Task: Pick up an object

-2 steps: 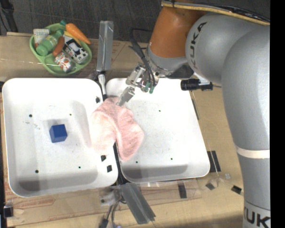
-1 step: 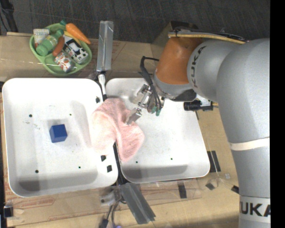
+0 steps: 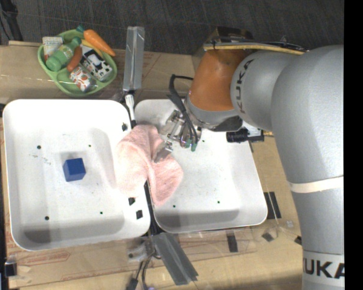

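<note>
A grey arm point(image 3: 302, 119) marked "KUKA" reaches from the right over two white bins on a brown surface point(image 3: 169, 62). Its hand point(image 3: 169, 145) touches a pink cloth point(image 3: 148, 162) draped over the wall between the bins; I cannot tell whether it pinches the cloth. A blue cube point(image 3: 74, 169) sits alone in the left bin point(image 3: 24, 119), with open room around it. A green bowl point(image 3: 54, 77) of toy food stands behind.

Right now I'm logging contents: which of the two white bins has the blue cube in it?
The left bin: the blue cube sits there alone. The right bin carries most of the pink cloth, under the end effector.
</note>
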You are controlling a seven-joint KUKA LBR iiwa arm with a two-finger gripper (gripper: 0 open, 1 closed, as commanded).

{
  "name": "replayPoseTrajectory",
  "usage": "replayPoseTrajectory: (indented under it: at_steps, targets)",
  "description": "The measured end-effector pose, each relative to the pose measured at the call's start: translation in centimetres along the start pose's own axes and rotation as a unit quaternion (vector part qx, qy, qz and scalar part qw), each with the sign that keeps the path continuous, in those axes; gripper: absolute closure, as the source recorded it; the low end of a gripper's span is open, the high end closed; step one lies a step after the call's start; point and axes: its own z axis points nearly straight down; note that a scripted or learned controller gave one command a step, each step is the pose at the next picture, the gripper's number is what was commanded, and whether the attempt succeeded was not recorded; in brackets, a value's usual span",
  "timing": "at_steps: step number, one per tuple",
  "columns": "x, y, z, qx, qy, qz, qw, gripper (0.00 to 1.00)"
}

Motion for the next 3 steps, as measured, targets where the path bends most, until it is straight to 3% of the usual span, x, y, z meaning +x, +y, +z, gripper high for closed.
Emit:
replayPoseTrajectory:
  at_steps: [1, 2, 3]
  targets:
    - [-0.1, 0.0, -1.1, 0.0, 0.0, 0.0, 1.0, 1.0]
    - [0.2, -3.2, 0.0, 0.0, -0.002, -0.026, 0.9997, 1.0]
    - [0.2, -3.2, 0.0, 0.0, -0.001, -0.026, 0.9997, 0.0]
